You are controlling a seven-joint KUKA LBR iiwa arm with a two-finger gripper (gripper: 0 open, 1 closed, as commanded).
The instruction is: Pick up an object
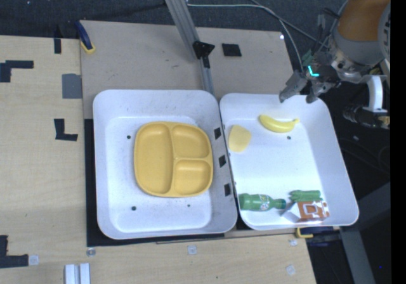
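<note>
From the overhead camera view you see the two-finger gripper [302, 91] hanging over the far rim of the right-hand shallow white bin [330, 168], its fingers spread and holding nothing. The nearest candidate, a yellow plastic banana [278, 123], lies just below it in that bin; a pale yellow round piece [239, 139] sits by the bin's left wall. Watch the descent: a curved, smooth banana could roll or squirt from the closing fingers, and the rim is close enough to be struck.

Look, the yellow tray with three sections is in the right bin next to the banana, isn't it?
Not quite. The camera view shows the yellow tray lying in the left bin. The banana is in the right bin, and the tray does have three sections.
</note>
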